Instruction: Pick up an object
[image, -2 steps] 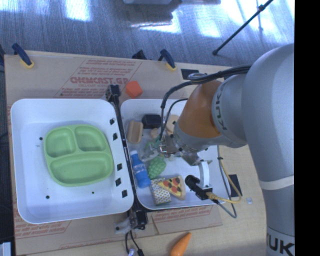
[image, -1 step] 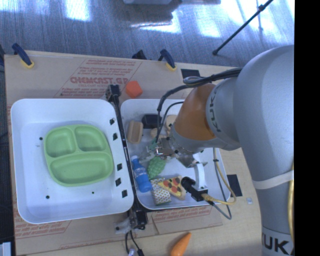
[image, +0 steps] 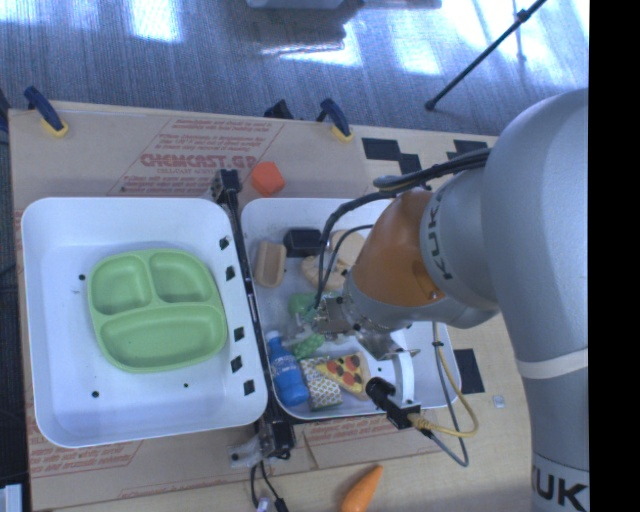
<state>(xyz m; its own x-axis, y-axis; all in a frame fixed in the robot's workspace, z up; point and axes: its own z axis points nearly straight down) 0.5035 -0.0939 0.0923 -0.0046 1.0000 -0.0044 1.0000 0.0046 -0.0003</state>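
Orange-banded arm (image: 400, 265) hangs low over the cluttered right bin (image: 262, 215), presumably hunting a pick.
Gripper (image: 322, 318) sits mid-bin above a green object (image: 302, 304); its grip cannot be judged. Blue bottle (image: 285, 372) lies at seven o'clock, pizza toy (image: 348, 371) at five.

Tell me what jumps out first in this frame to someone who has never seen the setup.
The big grey arm with its orange band fills the right side, reaching down over the cluttered right bin. The light green divided plate lies alone in the left bin. An orange block and a toy carrot lie outside the bins on the cardboard.
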